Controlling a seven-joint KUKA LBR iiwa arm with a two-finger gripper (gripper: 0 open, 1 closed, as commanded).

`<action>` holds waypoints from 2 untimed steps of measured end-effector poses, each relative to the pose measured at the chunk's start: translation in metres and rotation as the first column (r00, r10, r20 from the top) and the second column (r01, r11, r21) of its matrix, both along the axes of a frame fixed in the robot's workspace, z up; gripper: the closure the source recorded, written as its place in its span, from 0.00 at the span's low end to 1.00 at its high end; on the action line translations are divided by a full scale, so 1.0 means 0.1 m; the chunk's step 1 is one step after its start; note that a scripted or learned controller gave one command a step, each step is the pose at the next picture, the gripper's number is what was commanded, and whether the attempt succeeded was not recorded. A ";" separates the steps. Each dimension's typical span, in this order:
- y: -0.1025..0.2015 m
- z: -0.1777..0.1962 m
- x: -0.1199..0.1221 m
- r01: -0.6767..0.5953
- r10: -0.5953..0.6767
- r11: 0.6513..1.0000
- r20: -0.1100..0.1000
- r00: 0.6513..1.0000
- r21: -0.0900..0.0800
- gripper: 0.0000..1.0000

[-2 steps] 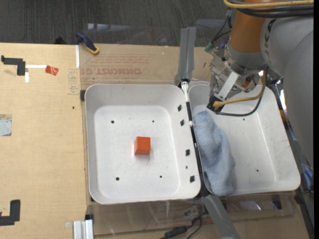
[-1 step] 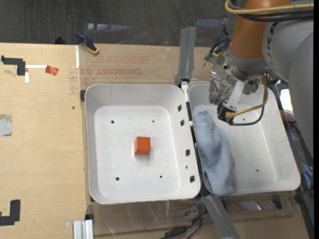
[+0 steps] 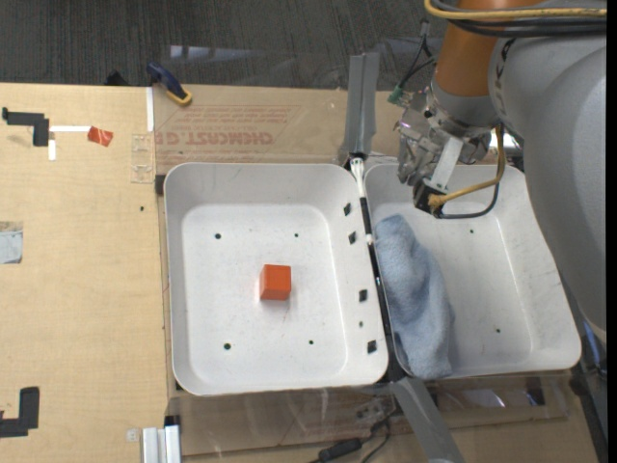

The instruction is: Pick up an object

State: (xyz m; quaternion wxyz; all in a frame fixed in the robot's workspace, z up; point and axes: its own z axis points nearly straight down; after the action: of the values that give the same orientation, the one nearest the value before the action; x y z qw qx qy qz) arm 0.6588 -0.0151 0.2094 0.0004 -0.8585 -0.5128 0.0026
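bench w/ 2 white bins. gripper [image 3: 416,167] hangs over far-left corner of right bin [image 3: 501,287], can't tell if open or closed. cloth [image 3: 415,292] lies just nearside of it, long axis along the divider. orange block [image 3: 276,283] well apart, in left bin [image 3: 222,340].

One orange block [image 3: 276,283], small and cube-like, with a bright top face and a darker front face, sits flat and upright on the floor of the left bin [image 3: 174,258], close to that bin's centre, clear of all four walls and touching nothing else. One pale blue-grey cloth [image 3: 413,292], soft and crumpled into a long bundle, lies in the right bin [image 3: 506,278] against its left wall. It runs from about halfway along that wall down to the near left corner, where it bunches thickest.
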 end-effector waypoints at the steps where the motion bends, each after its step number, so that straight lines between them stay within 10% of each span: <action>1: -0.01 0.07 0.01 -0.001 0.001 1.000 -0.004 1.000 -0.002 1.00; 2: -0.74 2.04 0.01 0.266 -0.266 0.964 0.002 0.964 -0.001 1.00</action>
State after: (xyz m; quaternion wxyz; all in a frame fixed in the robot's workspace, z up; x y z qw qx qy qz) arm 0.6599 -0.0887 0.4130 -0.0002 -0.9195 -0.3931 0.0022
